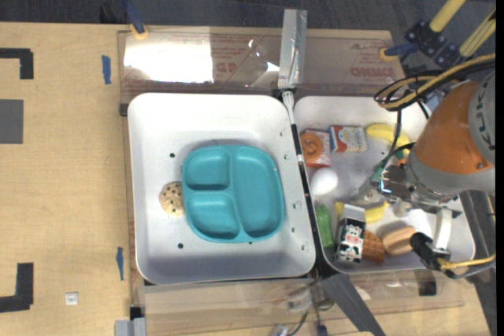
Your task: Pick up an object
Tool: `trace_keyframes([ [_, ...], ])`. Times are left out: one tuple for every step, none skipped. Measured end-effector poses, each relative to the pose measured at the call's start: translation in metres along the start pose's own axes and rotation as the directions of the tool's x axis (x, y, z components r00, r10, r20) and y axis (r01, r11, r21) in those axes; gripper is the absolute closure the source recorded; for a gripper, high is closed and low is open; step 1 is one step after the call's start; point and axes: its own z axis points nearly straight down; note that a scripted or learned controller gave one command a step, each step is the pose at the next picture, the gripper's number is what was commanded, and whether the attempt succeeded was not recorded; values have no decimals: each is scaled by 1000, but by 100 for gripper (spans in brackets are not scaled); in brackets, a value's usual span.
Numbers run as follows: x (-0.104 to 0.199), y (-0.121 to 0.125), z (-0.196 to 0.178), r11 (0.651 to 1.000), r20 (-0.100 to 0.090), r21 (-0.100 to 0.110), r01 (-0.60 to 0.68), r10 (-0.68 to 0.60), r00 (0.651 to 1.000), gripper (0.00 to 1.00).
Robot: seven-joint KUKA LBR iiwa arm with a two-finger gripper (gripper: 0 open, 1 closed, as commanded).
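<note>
Looming largest and nearest the lens, the grey arm with its orange band (461,142) is reaching in from three o'clock over the right bin (358,108). Its tool (398,189) is hanging low among the clutter there; whether it is open or closed I cannot tell, and nothing is visibly being held.

Likely targets are lying close around it: a white ball (324,182) at about nine o'clock from the tool, a small carton (351,236) printed black and white at about seven o'clock, standing roughly along the twelve-to-six line, and a bun-like piece (396,238) at six o'clock. An orange and white box (335,142) is sitting toward eleven o'clock.

Room is looking tight: the items are crowding one another, and the divider between the bins is running just beside the ball, while the near rim is bounding the carton.

In the left bin (157,122), a teal divided tray (234,191) is resting centrally, with a cookie (171,198) touching its nine o'clock edge.
</note>
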Motion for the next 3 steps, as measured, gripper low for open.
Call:
trace_keyframes([
  [1,2,-11,1000,0,-5,-1,1,1000,100],
  [29,-26,-1,971,-1,-8,-238,238,971,100],
  [32,-20,-1,955,1,0,-297,297,955,100],
])
